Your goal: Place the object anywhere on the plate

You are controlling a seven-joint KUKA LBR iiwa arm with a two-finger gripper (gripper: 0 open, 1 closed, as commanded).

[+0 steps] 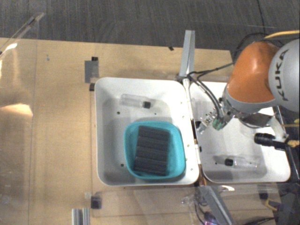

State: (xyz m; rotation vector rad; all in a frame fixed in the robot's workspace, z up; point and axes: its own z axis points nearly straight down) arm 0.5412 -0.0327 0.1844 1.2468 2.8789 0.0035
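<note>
A teal square plate (177,146) lies in the left bin, toward its front. A dark grey ribbed block (152,150) rests flat on the plate, near its middle. My gripper (212,121) hangs over the left part of the right bin, below the orange band of the arm (251,74). It is well to the right of the plate and apart from it. Nothing can be made out under the gripper.
A clear tube with a black cap (135,101) lies at the back of the left bin (105,139). Another clear tube with a dark tip (236,162) lies at the front of the right bin (276,172). A raised rim (192,125) separates the bins.
</note>
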